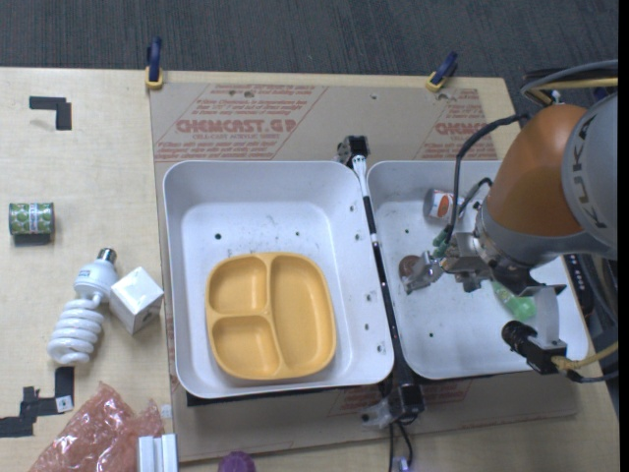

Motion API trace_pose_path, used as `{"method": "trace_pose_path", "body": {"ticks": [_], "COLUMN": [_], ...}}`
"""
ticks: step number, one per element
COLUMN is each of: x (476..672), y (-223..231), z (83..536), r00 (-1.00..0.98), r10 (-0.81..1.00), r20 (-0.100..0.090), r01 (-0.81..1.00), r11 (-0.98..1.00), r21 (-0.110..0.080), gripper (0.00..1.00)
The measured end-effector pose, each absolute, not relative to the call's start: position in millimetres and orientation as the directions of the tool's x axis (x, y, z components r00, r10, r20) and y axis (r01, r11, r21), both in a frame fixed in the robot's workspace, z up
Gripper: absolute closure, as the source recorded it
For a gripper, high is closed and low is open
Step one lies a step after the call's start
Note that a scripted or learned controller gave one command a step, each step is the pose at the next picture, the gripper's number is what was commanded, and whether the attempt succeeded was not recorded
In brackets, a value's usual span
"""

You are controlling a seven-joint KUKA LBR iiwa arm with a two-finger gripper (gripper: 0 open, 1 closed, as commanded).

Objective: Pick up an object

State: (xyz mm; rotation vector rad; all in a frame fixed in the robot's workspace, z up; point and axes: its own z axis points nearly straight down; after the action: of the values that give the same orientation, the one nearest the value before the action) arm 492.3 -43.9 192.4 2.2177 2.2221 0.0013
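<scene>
Mesh, pink and crumpled, makes up the bag (98, 429) at the near edge of the surface (88, 155), far to the view's left of the gripper (421, 271) and nearer the camera than it.

The gripper hangs low over the white floor of the right bin (432, 347), about midway across it, at the end of the grey and orange arm (536, 180). Whether it is wide or narrow I cannot tell from this slant, and nothing shows clamped in it.

Two things in that bin could be picked:
- A green piece (518, 306), glossy and probably plastic, lies to the view's right of the gripper and slightly nearer, half tucked under the arm. Its shape is unclear.
- A small white can (439, 205) with an orange end lies just beyond the gripper, on the far side, apart from it. It looks to be on its side, a smooth round body that may roll. Its long axis is too small to read.

In my judgement the can is the easier target: it lies open to the gripper with only a short reach away from the camera, while the green piece is crowded by the arm.

Left of the gripper, across the bin walls, a yellow three-part plate (271, 315) of smooth plastic sits in the left bin (187, 214). Further left on the bare surface lie a spiral white bulb (81, 313), a white cube (136, 299) touching it, and beyond them a small green tin (30, 219).
</scene>
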Motion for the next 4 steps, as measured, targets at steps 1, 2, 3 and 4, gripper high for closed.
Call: {"method": "trace_pose_path", "body": {"ticks": [1, 2, 3, 4], "x": [519.4, 520.2, 520.2, 521.3], "y": [-94, -95, -95, -96], "z": [94, 103, 103, 113], "r00": [0.001, 0.001, 0.001, 0.0], "r10": [1.0, 1.0, 1.0, 1.0], "r20": [0.0, -0.001, -0.001, -0.002], "r01": [1.0, 1.0, 1.0, 1.0], "r11": [-0.001, -0.001, -0.001, 0.0], "r21": [0.0, 0.001, 0.001, 0.003], "gripper": [0.0, 1.0, 0.0, 1.0]}}
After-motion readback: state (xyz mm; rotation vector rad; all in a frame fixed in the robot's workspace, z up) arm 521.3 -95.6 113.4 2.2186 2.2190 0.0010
